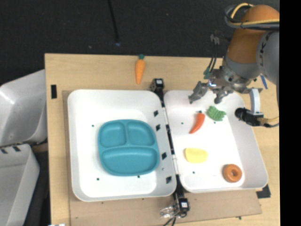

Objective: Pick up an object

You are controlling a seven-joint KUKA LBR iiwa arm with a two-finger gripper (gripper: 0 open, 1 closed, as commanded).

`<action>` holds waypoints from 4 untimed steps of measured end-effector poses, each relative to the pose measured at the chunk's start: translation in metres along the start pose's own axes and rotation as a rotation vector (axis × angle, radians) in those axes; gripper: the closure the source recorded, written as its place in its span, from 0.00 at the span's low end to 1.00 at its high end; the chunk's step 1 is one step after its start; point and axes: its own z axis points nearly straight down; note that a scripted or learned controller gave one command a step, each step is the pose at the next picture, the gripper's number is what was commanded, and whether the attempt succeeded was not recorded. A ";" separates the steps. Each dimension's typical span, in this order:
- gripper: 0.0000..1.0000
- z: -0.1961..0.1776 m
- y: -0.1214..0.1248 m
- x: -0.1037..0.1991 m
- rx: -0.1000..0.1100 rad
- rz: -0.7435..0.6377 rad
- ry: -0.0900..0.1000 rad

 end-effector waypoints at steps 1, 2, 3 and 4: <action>0.00 0.063 0.002 -0.003 0.001 0.001 0.000; 0.00 0.110 0.004 -0.006 -0.012 0.003 -0.005; 1.00 0.093 0.008 -0.008 -0.024 0.006 -0.007; 1.00 0.047 0.007 -0.015 -0.009 0.002 0.000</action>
